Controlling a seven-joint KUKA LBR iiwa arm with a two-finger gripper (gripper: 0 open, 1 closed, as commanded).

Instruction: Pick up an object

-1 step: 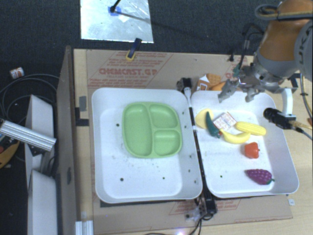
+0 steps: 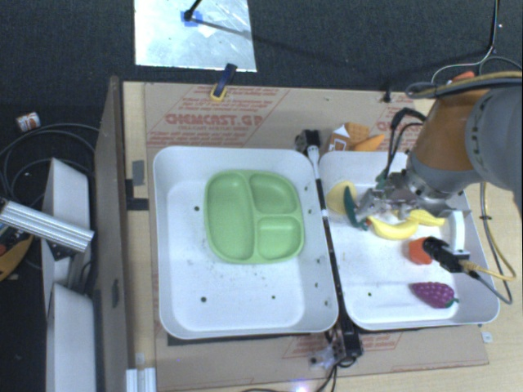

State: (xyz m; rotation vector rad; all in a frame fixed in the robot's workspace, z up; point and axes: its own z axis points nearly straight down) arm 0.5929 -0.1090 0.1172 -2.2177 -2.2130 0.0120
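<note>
Claw [image 2: 374, 204] low over right bin [image 2: 376, 276], centre-right of frame, just above and left of banana [image 2: 394, 230]; cannot tell if spread or pressed together, nothing seen pinched. Banana lies flat on bin floor near the middle of that bin, red piece [image 2: 419, 251] just lower right of it, grapes [image 2: 433, 294] near the bin's lower right corner, yellow lump [image 2: 337, 193] at upper left by the dividing wall. Left bin [image 2: 184, 243] holds green plate [image 2: 249, 219], not relevant. Banana looks like toy plastic: likely light, stiff, smooth, a bit slippery, may rock on its curve. Best hold judged across the thick middle, narrow way, not the tapering ends; neighbours close, so come straight down
</note>
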